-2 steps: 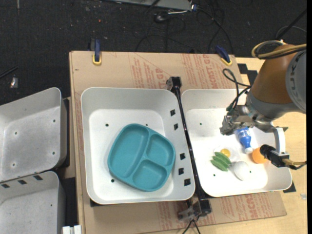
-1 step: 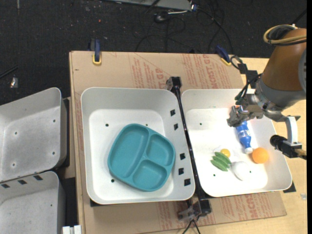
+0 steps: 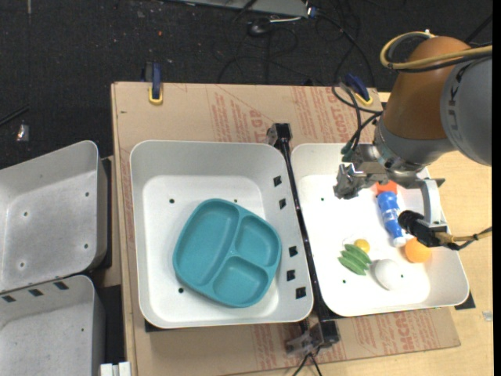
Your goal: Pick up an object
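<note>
From where I stand the grey arm (image 3: 442, 100) with its orange band takes up the top right corner, bent down over the right bin (image 3: 325, 288). The left bin (image 3: 149, 210) beside it holds a teal divided plate (image 3: 227, 251) lying flat and a little askew, well apart from the action. The right bin carries the small stuff, bunched toward its right side: a blue and white bottle (image 3: 388, 214) with an orange end lying on its side, a white egg-shaped thing (image 3: 386, 273) nearer the front, a green vegetable piece (image 3: 354, 260) just left of that, a small yellow piece (image 3: 361, 245) touching the green one, and an orange ball (image 3: 418, 252) by the bottle's lower end. The gripper (image 3: 348, 180) hangs at the back of the right bin, just left of the bottle's upper end and apart from the cluster below. I judge this to be the approach step: nothing looks lifted and every item seems to rest on the bin floor. The next move, I'd guess, calls for shifting over one chosen item, the bottle being nearest, and coming down squarely on it. As for the fingers, the wrist hardware hides them from this angle, so I cannot tell whether they are spread or pressed together, and I see nothing between them.
</note>
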